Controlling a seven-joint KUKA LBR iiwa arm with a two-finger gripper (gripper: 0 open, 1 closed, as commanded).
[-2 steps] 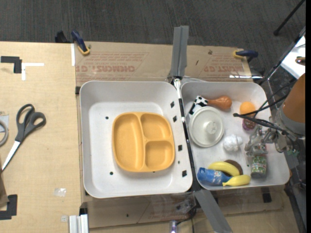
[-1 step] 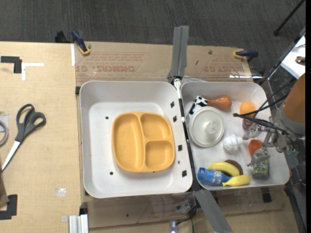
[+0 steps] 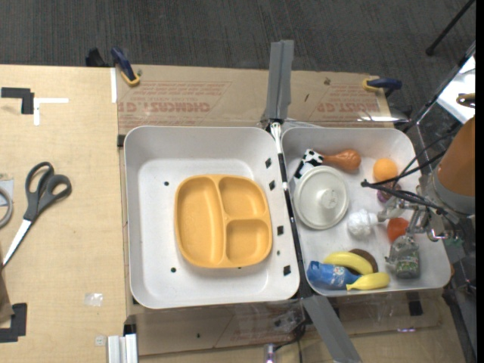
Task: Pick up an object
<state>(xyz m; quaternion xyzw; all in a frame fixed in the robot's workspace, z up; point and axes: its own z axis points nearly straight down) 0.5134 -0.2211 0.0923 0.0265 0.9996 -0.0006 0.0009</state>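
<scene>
Down at the right end of the right bin [image 3: 302, 138], that's where your gripper [image 3: 406, 257] is sitting, low over the clutter, and whether it has anything clenched you simply cannot tell from this slant: metal, cables and toys all blur together there. Nothing reads as lifted, so I'd call the pick not yet made.

Work outward from the gripper. Just above it is a small red piece [image 3: 398, 228], touching or nearly so. Up from that, toward the bin's far wall, an orange ball [image 3: 385, 169]. To the gripper's left lies a crumpled white lump [image 3: 361, 222], and beyond it the white bowl [image 3: 322, 197], the biggest thing in there. Above the bowl sit a toy drumstick [image 3: 342, 158] and a black-and-white toy [image 3: 308, 159]. Along the near wall, left of the gripper, you've got two bananas [image 3: 352, 262] with a blue wrapper [image 3: 328, 275] under them.

Watch the risks. Things are packed tight around the gripper, so a close could catch two pieces or nudge one away. It's also hard against the bin's right wall, and a scrape there could spoil the grasp. The loose cables could snag on the way up.

The arm [image 3: 458, 165] comes in from the right, orange band above the bin's edge, wrist dropping down steeply to the gripper.

Far left of the gripper, the yellow divided plate [image 3: 224, 221] lies in the left bin [image 3: 144, 225].
</scene>
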